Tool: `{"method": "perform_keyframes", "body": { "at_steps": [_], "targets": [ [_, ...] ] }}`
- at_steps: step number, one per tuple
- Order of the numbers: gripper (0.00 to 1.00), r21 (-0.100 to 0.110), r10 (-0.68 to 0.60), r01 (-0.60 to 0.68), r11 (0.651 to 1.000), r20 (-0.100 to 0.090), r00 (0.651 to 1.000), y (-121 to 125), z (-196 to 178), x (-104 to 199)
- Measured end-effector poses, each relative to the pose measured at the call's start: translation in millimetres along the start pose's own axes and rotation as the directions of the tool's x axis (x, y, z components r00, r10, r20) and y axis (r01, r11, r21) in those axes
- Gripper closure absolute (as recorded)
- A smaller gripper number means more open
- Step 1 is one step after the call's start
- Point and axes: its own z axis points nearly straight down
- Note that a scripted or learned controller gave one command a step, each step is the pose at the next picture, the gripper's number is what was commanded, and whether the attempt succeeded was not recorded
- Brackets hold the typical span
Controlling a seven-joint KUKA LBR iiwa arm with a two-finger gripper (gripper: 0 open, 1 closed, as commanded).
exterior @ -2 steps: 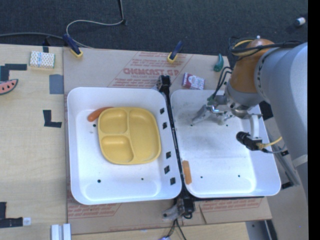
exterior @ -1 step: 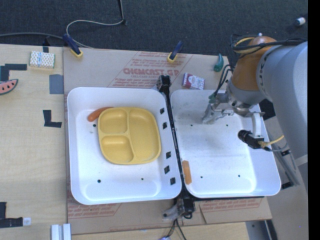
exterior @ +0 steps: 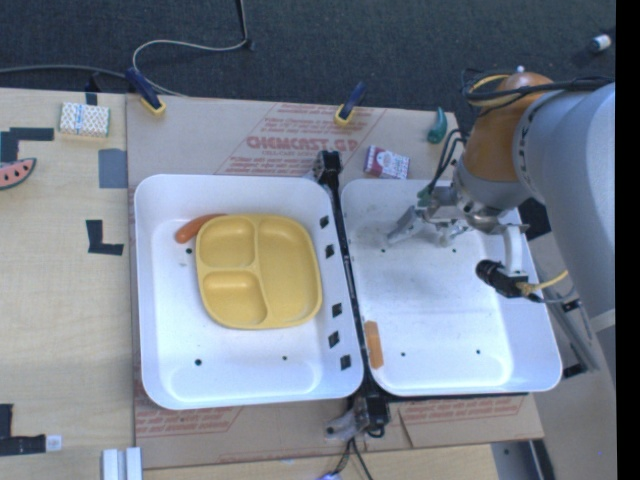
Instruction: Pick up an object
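Camera view, my arm: I reach in from the right, grey body with the orange band above the wrist, bent over the upper part of the right bin (exterior: 520, 368).
Camera view, my end effector (exterior: 408, 230): it sits low over the upper-left floor of the right bin, its metal fingers pointing left toward the divider between the bins. The fingers look spread, with nothing between them.
Camera view, right bin: a shallow white tray on the right half of the worktop (exterior: 60, 298). A small orange piece (exterior: 373, 344) lies at its lower-left edge, right against the divider, well apart from my end effector.
Camera view, left bin (exterior: 160, 348): a shallow white tray just beside the right one. A yellow divided plate (exterior: 258, 270) with three compartments lies flat in its middle and upper part.
Camera view, orange carrot-like object (exterior: 188, 230): it lies in the left bin at the plate's upper-left corner, partly tucked under or against the plate's rim; I cannot tell which.
Camera view, cardboard sheet (exterior: 290, 143): it lies under both bins, with red printing along its upper strip.
Camera view, small red-and-white packet (exterior: 385, 162): it lies on the cardboard just above the right bin's upper-left corner, outside the bin.
Camera view, clamps: a blue-and-yellow clamp (exterior: 146, 90) grips the cardboard's upper-left edge, another (exterior: 350, 106) the upper middle.
Camera view, left worktop: a watermelon-slice toy (exterior: 14, 172) lies at the left edge, a small patterned block (exterior: 84, 119) above it.
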Motion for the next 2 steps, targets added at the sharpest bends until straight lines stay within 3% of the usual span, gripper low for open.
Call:
{"method": "perform_keyframes", "body": {
  "at_steps": [1,2],
  "targets": [
    [1.0,0.001,-0.001,0.001,1.0,-0.002,1.0,0.0,-9.3,0.9],
    [0.0,0.001,-0.001,0.001,1.0,-0.001,1.0,-0.1,-9.2,0.9]
  ]
}}
